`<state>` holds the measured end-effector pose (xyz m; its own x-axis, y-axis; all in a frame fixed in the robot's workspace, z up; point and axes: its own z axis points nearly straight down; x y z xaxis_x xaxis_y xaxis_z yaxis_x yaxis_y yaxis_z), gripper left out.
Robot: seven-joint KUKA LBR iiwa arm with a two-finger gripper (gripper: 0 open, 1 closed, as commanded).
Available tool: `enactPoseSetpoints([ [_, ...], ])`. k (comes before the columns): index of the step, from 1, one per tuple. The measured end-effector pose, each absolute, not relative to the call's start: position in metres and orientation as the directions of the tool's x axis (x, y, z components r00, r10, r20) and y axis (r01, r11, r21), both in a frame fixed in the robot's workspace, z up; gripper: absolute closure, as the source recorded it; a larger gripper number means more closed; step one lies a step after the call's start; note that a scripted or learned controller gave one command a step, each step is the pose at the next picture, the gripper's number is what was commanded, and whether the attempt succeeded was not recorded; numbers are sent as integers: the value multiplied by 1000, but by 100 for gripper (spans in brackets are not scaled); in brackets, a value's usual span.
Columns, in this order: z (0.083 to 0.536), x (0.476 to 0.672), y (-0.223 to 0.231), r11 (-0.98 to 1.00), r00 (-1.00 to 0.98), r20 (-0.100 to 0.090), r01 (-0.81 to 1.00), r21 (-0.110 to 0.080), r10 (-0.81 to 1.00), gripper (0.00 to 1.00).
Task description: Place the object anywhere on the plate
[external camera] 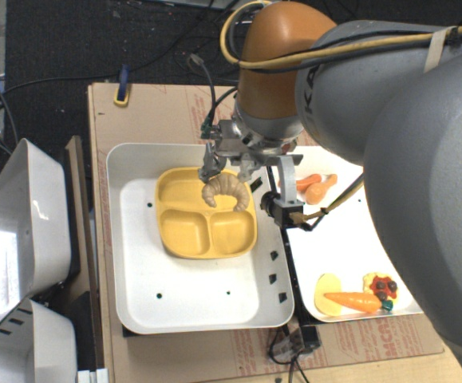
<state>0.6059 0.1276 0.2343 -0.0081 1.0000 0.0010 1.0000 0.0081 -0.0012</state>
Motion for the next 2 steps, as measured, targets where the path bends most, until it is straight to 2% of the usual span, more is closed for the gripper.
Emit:
enactPoseSetpoints([
  [1, 223, 605, 178, 8, -8, 1, 1000, -1, 1000, 100],
  [2, 224, 606, 174, 3, -3, 0, 1000, -1, 1000, 0],
])
